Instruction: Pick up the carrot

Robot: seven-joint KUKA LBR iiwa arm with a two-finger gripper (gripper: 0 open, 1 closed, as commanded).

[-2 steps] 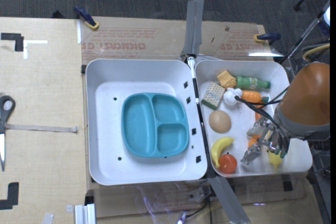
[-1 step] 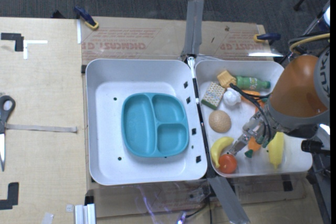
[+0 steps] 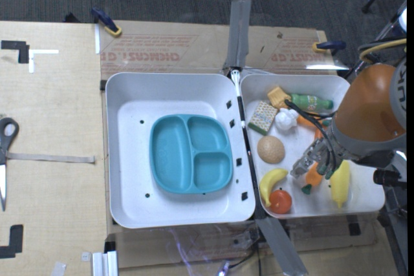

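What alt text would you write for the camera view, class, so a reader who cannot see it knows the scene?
A grey and orange robot arm lowers its gripper onto a carrot in the right-hand white bin, among toy foods including two bananas, a tomato and a green bottle. The left bin holds a teal divided plate.

My gripper (image 3: 312, 163) looks like dull grey metal, and the band (image 3: 369, 106) above my wrist is glossy orange. Both bins (image 3: 123, 158) are smooth white plastic; the divided plate (image 3: 192, 153) is matt teal plastic. The bench (image 3: 48, 106) looks like pale, matt wood.
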